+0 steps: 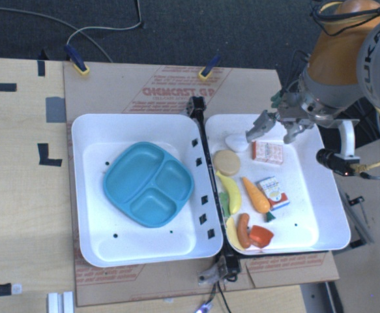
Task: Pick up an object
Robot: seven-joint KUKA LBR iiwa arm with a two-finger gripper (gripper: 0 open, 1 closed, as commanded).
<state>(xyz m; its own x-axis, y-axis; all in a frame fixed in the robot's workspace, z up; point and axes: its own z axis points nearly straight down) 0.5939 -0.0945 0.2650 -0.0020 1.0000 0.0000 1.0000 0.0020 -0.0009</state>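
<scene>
Camera view: grey arm with orange band reaches in from the right; gripper hangs over the upper part of the right shallow white plastic bin. Fingers spread wide, nothing between them. Directly under and just beside the fingers: small flat red-and-white carton, lying flat on the bin floor. A white rounded lump sits near the left finger, too pale against the bin to identify.

The other items cluster along the right bin's left wall: tan round disc like a cookie, yellow plastic banana, orange toy carrot, small white-blue-red box touching the carrot, red-orange toy piece at the bottom corner.

Left white bin holds a blue divided plastic plate, well apart from the gripper.

Likely target is the carton, being closest. Judging by looks: light, stiff thin card, may crush if squeezed hard, smooth faces a bit slippery. Lying flat, so best pinched across its short sides, fingers dropping to the bin floor on either side. Risk: fingers land on top and just push it.

Desk is brown cardboard sheet over wood.
</scene>
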